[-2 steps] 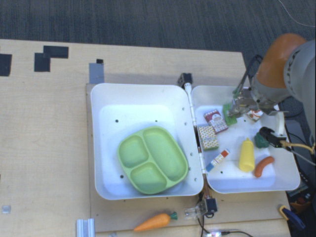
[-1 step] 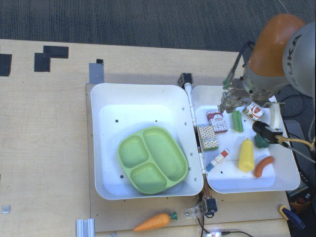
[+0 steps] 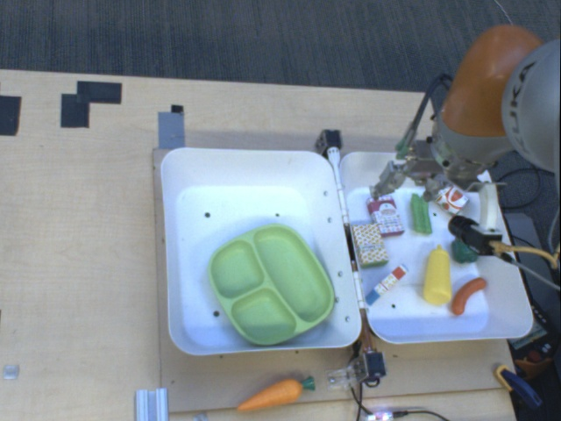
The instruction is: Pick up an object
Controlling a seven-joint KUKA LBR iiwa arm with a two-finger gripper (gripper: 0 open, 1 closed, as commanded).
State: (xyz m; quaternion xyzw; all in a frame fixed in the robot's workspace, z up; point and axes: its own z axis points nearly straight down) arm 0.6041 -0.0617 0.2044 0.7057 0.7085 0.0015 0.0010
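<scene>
Left bin [image 3: 184,235]: green tray [image 3: 272,283]. Right bin [image 3: 517,318]: gripper [image 3: 412,175] at far edge; grip state cannot tell. Nearest candidate, maroon box [image 3: 386,216], lies just toward the near edge of it, long axis roughly near-far. Green stick [image 3: 422,214] beside.

The bench [image 3: 79,261] is pale wood, with a dark grey floor beyond its far edge. Two shallow white bins sit on it side by side, touching along their inner rims — the left bin [image 3: 180,261] and the right bin [image 3: 513,323]. A toy carrot [image 3: 273,395] lies on the bare wood just in front of the left bin, green top pointing right. Near it, at the gap between the bins, sits a small clip with wires [image 3: 364,368]. Black patches [image 3: 88,102] mark the far left of the bench — beside them a small grey block [image 3: 172,128] stands at the left bin's far corner. A pale metal bracket [image 3: 151,403] lies at the near edge.
</scene>
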